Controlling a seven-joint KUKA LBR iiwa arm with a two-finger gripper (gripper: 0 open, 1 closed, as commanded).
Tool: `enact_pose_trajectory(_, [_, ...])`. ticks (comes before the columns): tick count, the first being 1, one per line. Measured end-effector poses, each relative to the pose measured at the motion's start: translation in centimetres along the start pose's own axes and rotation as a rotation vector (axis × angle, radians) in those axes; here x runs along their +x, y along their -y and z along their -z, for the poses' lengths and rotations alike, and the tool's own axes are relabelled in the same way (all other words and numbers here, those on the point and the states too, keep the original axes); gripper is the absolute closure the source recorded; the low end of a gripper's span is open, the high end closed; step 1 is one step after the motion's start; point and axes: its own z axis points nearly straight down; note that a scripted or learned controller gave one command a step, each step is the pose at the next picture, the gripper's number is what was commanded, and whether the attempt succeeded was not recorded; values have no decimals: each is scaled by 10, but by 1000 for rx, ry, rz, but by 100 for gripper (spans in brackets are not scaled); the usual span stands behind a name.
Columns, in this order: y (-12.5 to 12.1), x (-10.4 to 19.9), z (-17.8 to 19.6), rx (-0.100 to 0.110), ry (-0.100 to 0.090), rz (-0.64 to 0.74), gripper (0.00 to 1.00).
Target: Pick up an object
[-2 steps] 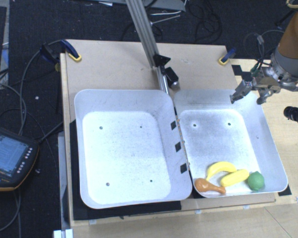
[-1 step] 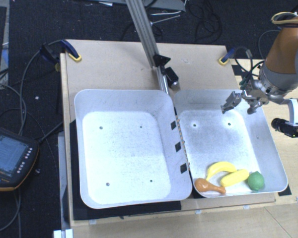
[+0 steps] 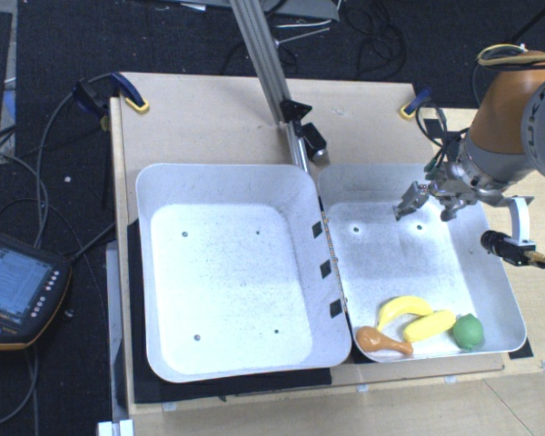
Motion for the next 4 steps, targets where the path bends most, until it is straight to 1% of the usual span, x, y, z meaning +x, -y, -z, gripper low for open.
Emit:
enact_pose_trajectory(1, [-1, 0, 13, -4, 1, 0, 100])
enact_pose_trajectory(2, [8, -2, 66, -8, 2, 0, 100])
enact_pose_trajectory(3, [8, -2, 94, -6, 1, 0, 100])
enact_pose_trajectory(4, [21, 51, 104, -5, 0, 4, 100])
